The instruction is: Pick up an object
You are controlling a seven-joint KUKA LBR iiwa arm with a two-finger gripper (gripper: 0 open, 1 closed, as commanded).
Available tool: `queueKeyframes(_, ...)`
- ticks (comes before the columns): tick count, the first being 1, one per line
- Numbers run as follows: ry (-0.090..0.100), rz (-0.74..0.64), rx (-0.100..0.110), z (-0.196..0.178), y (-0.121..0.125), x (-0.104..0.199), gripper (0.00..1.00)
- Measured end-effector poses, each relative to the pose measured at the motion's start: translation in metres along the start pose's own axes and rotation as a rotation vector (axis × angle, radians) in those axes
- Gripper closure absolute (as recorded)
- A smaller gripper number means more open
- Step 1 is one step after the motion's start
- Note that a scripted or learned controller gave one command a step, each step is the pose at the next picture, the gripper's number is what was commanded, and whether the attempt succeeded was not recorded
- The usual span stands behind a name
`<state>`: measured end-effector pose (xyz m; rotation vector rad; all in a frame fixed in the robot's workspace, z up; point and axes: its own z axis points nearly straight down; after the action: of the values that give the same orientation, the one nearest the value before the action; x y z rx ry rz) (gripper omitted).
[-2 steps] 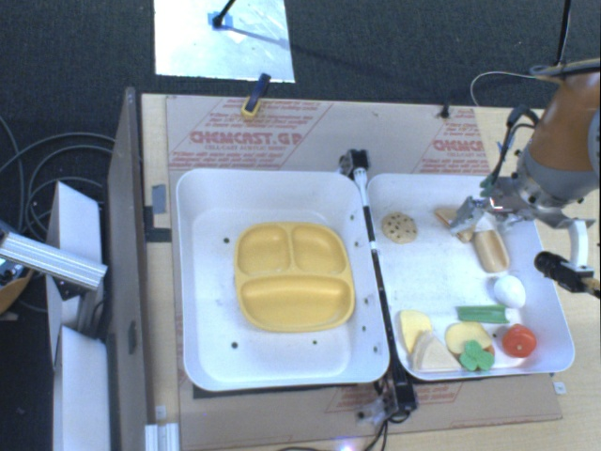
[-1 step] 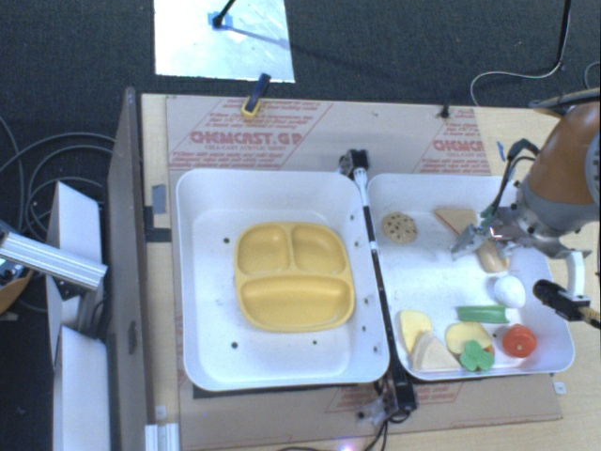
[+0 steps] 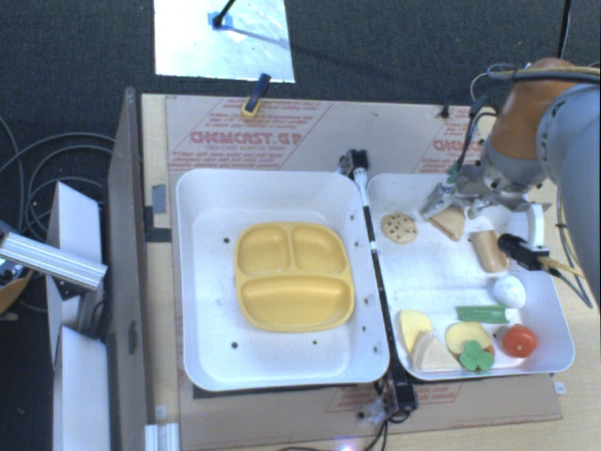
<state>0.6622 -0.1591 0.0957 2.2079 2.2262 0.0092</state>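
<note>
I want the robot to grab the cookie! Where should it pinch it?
Probably from straight above, pinching across the round edge. The cookie lies flat on the floor of the right bin, so its rim is the graspable part. It sits alone, apart from the bread, leaving room for fingers either side. It is thin, so the fingers would have to reach nearly to the floor.

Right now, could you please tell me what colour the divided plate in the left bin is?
The divided plate is yellow, seen clearly in the camera view, in the left bin.
</note>
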Motion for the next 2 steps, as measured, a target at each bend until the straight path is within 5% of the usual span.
queueKeyframes(1, -0.001, 0.002, 0.003, -0.012, -0.002, -0.003, 1.00)
queueKeyframes(2, 0.000, -0.001, 0.006, 0.011, -0.019, 0.068, 1.00)
